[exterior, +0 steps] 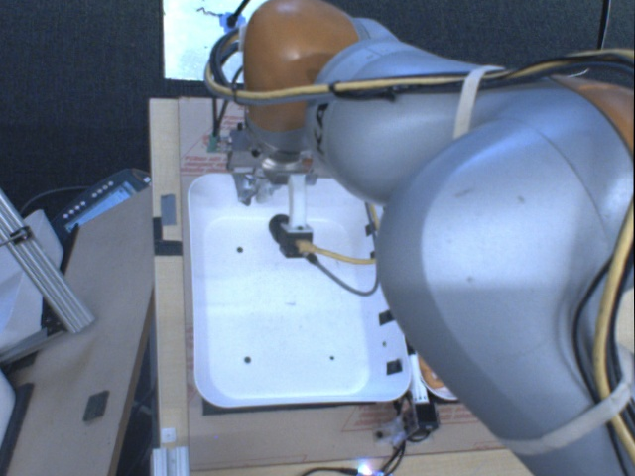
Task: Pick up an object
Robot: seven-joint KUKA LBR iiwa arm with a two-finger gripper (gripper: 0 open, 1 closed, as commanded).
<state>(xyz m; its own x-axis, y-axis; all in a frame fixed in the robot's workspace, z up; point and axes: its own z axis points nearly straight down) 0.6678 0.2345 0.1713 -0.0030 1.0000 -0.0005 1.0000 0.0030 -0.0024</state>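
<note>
My gripper (270, 188) hangs under the orange wrist band (288, 62), over the far edge of the left white bin (213, 365). A black connector (288, 236) with a yellow cable hangs just below it, above the bin floor. On the bin floor I see a few small dark dots. The big grey arm (496, 236) covers almost all of the right bin. A small orange-brown thing (435, 377) peeks out from under the arm at that bin's near left corner. Nothing shows between the gripper's parts.
A white sheet of paper (228, 23) lies beyond the bins at the back. A grey handset (99, 198) and an aluminium rail (45, 271) sit on the bench to the left. Cables and a small clamp (417, 419) lie by the front edge.
</note>
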